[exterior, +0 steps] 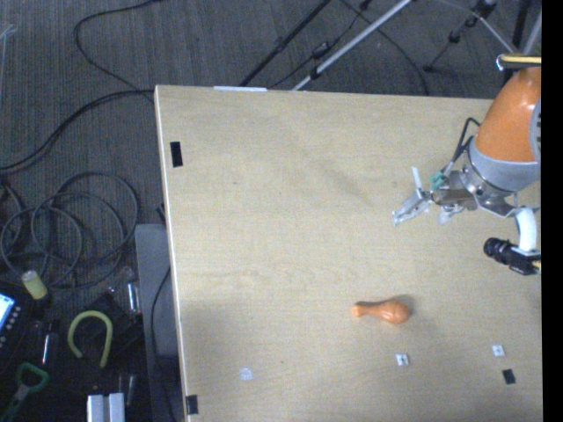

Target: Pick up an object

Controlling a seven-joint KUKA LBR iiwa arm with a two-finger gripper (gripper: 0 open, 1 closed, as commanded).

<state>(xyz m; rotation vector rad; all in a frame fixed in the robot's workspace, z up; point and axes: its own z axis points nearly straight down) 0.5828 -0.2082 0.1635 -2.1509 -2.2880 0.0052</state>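
A small orange object [383, 310], shaped like a gourd with a thin neck pointing left, lies on the tan bench top [281, 236] toward the lower right. My gripper [407, 197] reaches in from the right, some way above the object in the view and slightly to its right. Its two pale fingers [415, 179] are spread open, and nothing is between them. The orange band of the arm [515, 121] sits behind the wrist at the right edge.
A black marker [176, 154] lies near the bench's left edge, and small tags [402, 359] dot the lower right. Cables [70, 218] and tools lie on the floor at the left. Tripod legs [378, 16] stand beyond the far edge.
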